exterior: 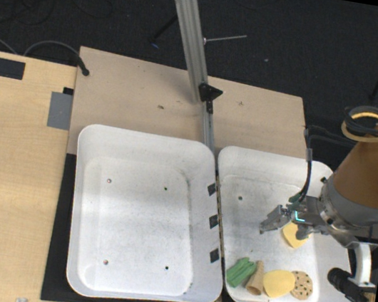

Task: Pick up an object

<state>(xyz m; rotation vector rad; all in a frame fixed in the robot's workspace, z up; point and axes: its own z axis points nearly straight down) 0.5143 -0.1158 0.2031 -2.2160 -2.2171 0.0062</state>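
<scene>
My gripper point(285, 222) hangs low over the middle of the right bin point(257, 173), reaching in from the right. A pale yellow piece point(295, 237) lies just below and to the right of it, partly covered by the gripper body. Whether the two touch is unclear. Along the bin's front edge lie a green toy point(241, 271), a tan cone-shaped piece point(255, 278), a yellow rounded piece point(278, 284) and a chocolate-chip cookie point(302, 284).
The left bin point(103, 146) stands beside the right one, with black clips point(213, 220) along their shared wall. A slanted aluminium bar point(193, 46) rises behind the bins. The wooden bench point(4, 172) extends to the left.
</scene>
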